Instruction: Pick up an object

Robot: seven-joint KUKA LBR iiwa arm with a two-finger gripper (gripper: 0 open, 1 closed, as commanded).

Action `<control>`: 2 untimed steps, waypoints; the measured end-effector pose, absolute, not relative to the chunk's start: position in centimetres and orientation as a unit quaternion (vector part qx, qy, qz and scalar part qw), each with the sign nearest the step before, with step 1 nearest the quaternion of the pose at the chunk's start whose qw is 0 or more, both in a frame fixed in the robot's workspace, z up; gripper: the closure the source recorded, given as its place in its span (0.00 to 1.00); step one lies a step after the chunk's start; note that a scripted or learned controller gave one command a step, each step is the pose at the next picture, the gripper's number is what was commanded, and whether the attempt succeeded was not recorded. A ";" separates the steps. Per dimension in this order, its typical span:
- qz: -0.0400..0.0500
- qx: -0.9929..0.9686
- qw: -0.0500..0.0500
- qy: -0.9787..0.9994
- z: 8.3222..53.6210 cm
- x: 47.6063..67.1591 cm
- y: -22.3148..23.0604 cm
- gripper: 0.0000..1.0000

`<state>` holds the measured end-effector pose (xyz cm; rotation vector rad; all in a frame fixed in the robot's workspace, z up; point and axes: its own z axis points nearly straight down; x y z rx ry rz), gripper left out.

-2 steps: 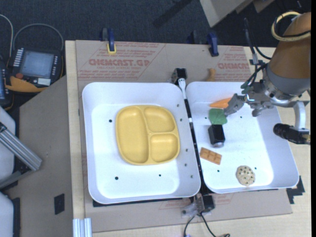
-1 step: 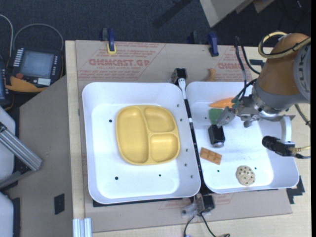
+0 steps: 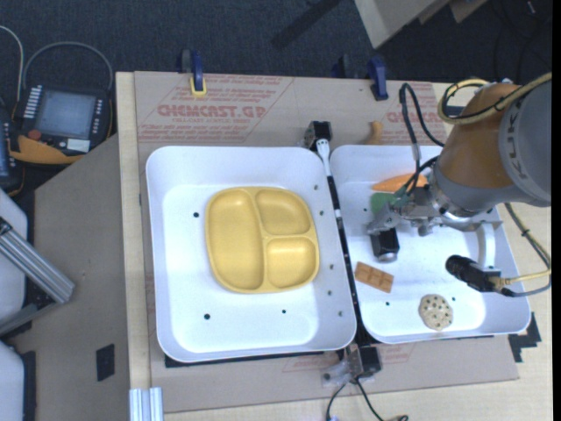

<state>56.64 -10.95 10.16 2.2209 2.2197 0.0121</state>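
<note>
Nothing lifted yet: gripper (image 3: 384, 239) low in right white bin (image 3: 491, 323), finger state unclear; brown waffle cracker (image 3: 374, 277) just nearer, round speckled cookie (image 3: 436, 311) beyond. Grasp remains.

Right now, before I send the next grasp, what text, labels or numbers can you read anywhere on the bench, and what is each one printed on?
"CHEMCAST G.P": large red letters on the brown paper sheet covering the board behind the left bin.
Smaller red lines above and below that name on the sheet: too blurred to read.
Red print on the sheet behind the right bin: partly covered by the arm, unreadable.
Handheld controller at far left: screen too small to read.
</note>
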 end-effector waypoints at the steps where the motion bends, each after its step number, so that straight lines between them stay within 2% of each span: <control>1: 0.007 0.707 0.006 0.707 11.7 56.9 -11.1 1.00; 2: 0.001 0.707 0.003 0.707 16.4 56.3 -11.4 1.00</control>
